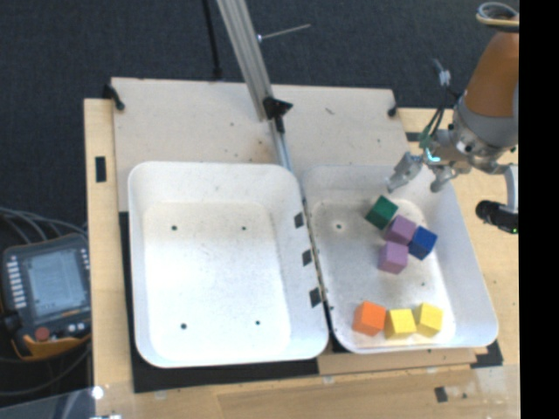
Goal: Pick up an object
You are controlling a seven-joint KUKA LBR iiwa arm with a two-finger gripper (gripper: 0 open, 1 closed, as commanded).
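Observation:
The right bin (463, 269) holds several small blocks. A green block (381, 211), two purple blocks (402, 229) (393, 257) and a blue block (423, 241) cluster near its middle. An orange block (369, 318) and two yellow blocks (401, 323) (430, 319) line its front edge. My gripper (421, 175) hangs open over the bin's back edge, above and behind the green block, with nothing between its fingers.
The left bin (218, 260) lies beside the right one. A slanted metal pole (249, 55) rises from between the bins at the back. A teach pendant (48, 291) sits off the bench at the left.

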